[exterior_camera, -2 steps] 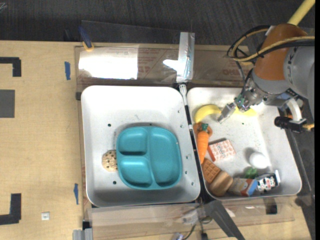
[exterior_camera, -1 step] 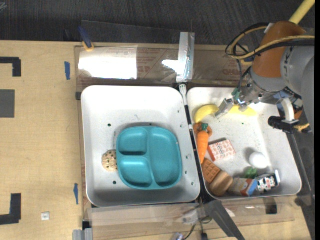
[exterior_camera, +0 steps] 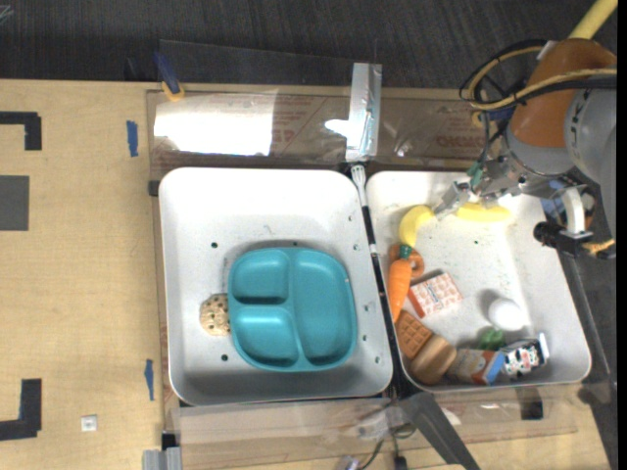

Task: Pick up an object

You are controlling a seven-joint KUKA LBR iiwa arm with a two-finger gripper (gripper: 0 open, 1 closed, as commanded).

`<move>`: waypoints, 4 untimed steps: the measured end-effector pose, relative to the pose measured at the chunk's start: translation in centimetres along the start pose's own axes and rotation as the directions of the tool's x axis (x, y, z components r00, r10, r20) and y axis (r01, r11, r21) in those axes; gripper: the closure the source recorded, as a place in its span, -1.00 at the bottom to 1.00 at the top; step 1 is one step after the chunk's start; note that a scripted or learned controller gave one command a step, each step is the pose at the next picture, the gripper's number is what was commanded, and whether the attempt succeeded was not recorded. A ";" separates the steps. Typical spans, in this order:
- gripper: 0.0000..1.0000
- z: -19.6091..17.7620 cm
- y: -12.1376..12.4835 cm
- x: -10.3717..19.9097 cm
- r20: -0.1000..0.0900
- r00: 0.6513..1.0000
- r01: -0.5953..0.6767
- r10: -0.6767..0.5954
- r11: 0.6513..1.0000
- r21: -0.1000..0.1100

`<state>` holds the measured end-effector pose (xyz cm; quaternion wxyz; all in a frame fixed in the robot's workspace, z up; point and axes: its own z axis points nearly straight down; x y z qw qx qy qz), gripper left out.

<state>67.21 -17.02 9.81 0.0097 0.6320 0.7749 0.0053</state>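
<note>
With the gripper [exterior_camera: 477, 186] low over the banana [exterior_camera: 453, 217] at the back of the right bin [exterior_camera: 573, 346], jaw state unreadable, it should centre both fingers across the fruit before closing.

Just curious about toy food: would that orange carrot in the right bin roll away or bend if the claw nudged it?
The carrot looks like rigid plastic, so probably no bending. Its tapered, rounded shape might roll slightly, though neighbouring toys hem it in.
</note>
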 end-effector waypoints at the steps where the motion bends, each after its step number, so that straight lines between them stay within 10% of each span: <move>1: -1.00 1.0 -2.2 -3.6 -0.029 0.998 0.051 -0.051 0.998 0.020; 2: -1.00 1.0 -11.1 0.5 -0.011 0.987 0.158 -0.158 0.987 0.015; 3: 1.00 0.0 -10.9 0.4 -0.007 0.988 0.155 -0.155 0.988 0.010; 4: 1.00 -12.3 -8.5 7.3 -0.008 1.000 -0.014 0.014 1.000 0.014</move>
